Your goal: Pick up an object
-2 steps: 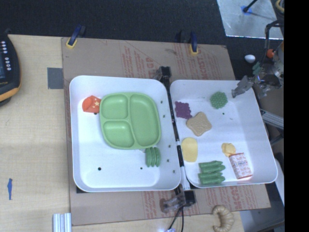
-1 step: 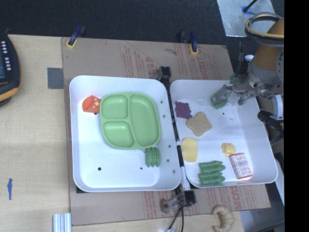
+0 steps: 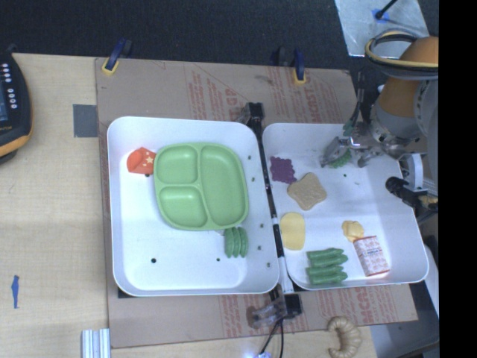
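A wooden bench [image 3: 52,222] seen from above at a slant holds a sheet of brown cardboard [image 3: 186,88], and on it sit two shallow white bins side by side.

The left bin [image 3: 134,267] holds a light green divided plate [image 3: 200,185] with three compartments, lying flat near the bin's middle. A small red toy [image 3: 140,160] rests just beside the plate's upper left edge. A small dark green ribbed piece [image 3: 235,242] lies just below the plate's lower right corner.

The right bin [image 3: 406,222] holds several small toy foods, spread apart. A purple piece [image 3: 282,168] lies near the bin's left wall, with a tan flat piece [image 3: 307,191] just beside it to the lower right. Below those is a pale yellow oblong piece [image 3: 293,230]. Near the bin's front edge are two green bean pods [image 3: 326,266], one above the other. To their right lie a small yellow lump [image 3: 352,230] and, just below it, a red and white packet [image 3: 371,256].

The grey arm [image 3: 406,95] reaches in from the right, over the far corner of the right bin. Its gripper [image 3: 344,154] hangs low near that bin's upper edge, well apart from the other toys. Something small and green [image 3: 340,161] shows at the fingertips, though it is too small to tell whether the jaws are clamped on it or how far open they stand.

A dark handheld controller [image 3: 10,103] lies at the bench's left edge.
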Available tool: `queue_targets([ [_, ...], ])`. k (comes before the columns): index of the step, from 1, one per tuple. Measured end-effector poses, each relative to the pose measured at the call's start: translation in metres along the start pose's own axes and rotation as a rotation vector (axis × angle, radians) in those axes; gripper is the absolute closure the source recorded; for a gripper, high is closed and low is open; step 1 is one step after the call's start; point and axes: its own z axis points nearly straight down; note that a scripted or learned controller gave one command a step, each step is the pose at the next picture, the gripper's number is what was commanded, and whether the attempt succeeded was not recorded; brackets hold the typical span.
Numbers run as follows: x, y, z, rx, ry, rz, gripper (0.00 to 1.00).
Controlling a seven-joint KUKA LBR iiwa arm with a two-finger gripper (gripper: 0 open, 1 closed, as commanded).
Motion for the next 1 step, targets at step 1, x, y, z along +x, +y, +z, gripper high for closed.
queue_targets([
  [1, 0.0218, 0.0007, -0.0015, -0.001, 0.0, 0.0, 0.0],
])
